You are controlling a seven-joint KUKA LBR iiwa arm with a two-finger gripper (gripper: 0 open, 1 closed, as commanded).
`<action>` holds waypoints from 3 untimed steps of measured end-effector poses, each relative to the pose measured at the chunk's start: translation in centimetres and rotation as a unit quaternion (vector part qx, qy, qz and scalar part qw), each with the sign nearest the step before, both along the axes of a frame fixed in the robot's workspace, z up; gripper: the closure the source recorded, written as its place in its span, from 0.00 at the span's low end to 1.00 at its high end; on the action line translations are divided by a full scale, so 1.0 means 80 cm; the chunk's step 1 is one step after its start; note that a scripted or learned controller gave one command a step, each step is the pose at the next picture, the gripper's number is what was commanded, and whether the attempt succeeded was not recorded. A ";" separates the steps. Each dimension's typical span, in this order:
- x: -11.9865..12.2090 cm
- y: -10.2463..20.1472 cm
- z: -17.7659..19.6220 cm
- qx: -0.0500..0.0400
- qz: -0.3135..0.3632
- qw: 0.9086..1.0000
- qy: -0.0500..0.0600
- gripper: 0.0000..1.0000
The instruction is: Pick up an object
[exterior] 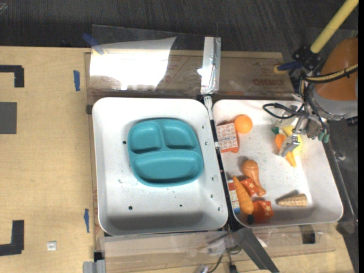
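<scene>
In the right bin (318, 192), my gripper (291, 145) reaches down from the orange-banded wrist (335, 75) at the upper right. It is low over a small yellow and orange toy (291, 159) near the bin's back right, and its tip overlaps the toy. I cannot make out whether the toy is held. Other toy foods lie in the same bin: an orange ball (243, 123), a small printed carton (226, 136), a brown drumstick (252, 173), a carrot (243, 197), a red piece (263, 210) and a waffle cone (292, 199).
The left bin (114, 203) holds a teal divided plate (165, 151). A clear plastic sheet (133, 61) and a strip of tape (210, 64) lie behind the bins. Cables hang around the wrist at the right bin's back right corner.
</scene>
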State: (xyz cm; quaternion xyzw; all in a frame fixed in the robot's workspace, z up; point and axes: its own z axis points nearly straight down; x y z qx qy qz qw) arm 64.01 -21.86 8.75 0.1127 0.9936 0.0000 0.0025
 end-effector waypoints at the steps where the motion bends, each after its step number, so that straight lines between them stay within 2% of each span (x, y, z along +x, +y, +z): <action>1: -0.045 0.037 0.001 0.000 -0.034 0.999 -0.002 0.00; 2: -0.040 0.037 0.019 -0.002 -0.033 0.999 -0.009 1.00; 3: -0.025 0.108 0.160 0.000 -0.075 0.997 -0.007 1.00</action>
